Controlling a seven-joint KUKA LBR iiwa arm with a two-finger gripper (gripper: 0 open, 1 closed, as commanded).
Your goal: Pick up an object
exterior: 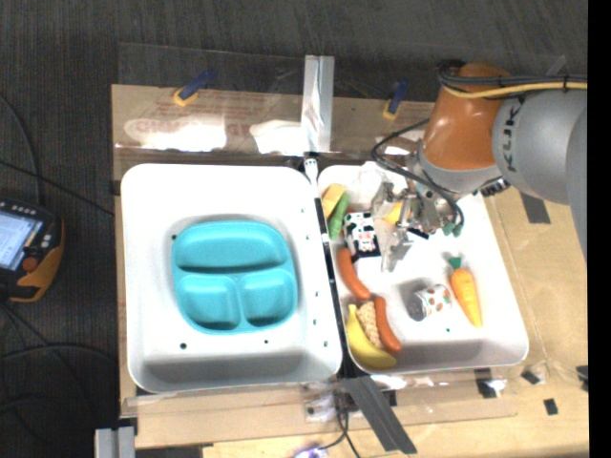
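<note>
A: Start with the look from above. What sits on the worktop [143,108]?

B: Two shallow white bins side by side. The left bin [143,218] holds a turquoise tray [234,275] with three compartments, lying flat near its middle. The right bin [496,284] holds the small things.

A: Where is the arm?

B: The arm [535,141] reaches in from the right, its orange band over the upper edge of the right bin. The tool [401,241] hangs over the upper middle of that bin, pointing down and to the left.

A: Is the tool released or clenched?

B: I cannot tell; the metal parts blur together there, and nothing is plainly seen between its tips.

A: What lies in the right bin?

B: Along the left wall, at the top, a yellow and green piece [334,206], perhaps corn. Just below and right of it, a small black and white block [361,234], just beside the tool. Under that, a red sausage [351,273] lies at a slant. Near the lower left corner a banana [363,342] curves along the wall, with a second sausage [384,324] touching its right side.

A: And on the right?

B: A carrot [465,294] with a green top points down, near the right wall. Just left of it a small white cup with red spots [431,301] lies on its side. Both are apart from the tool.
</note>
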